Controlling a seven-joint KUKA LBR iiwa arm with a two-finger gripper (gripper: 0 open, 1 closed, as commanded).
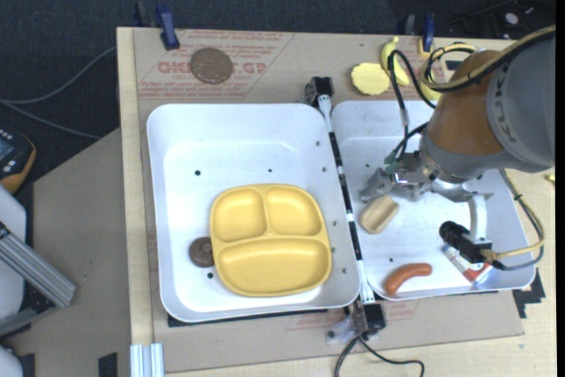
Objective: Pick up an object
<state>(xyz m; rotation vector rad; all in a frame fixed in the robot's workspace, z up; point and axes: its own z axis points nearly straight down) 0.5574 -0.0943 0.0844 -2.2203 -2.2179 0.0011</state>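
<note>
The pincer (387, 186) is seen low in the right bin (415, 229), near that bin's left wall and just right of the frame's centre. How far open it stands cannot be told from this slanted view, and nothing is seen held in it. Directly below it in the frame, just beside its tip, a tan roll (378, 214) lies on the bin floor; whether the two touch cannot be made out. This roll is judged to be the thing aimed at, since it is the closest piece. Further toward the lower edge of the same bin, well apart from the pincer, a reddish sausage (408, 276) is lying flat. In the left bin (229, 141) a yellow divided plate (267, 238) is set, with a small brown round piece (201, 252) touching its left rim. On the bench (265, 79), beyond the bins, a brown disc (210, 64) is seen at upper left and a yellow lump (371, 79) at upper right. The task is judged to be at its approach stage: the reach is made, while the grasp and the lift are not yet shown as done.
</note>
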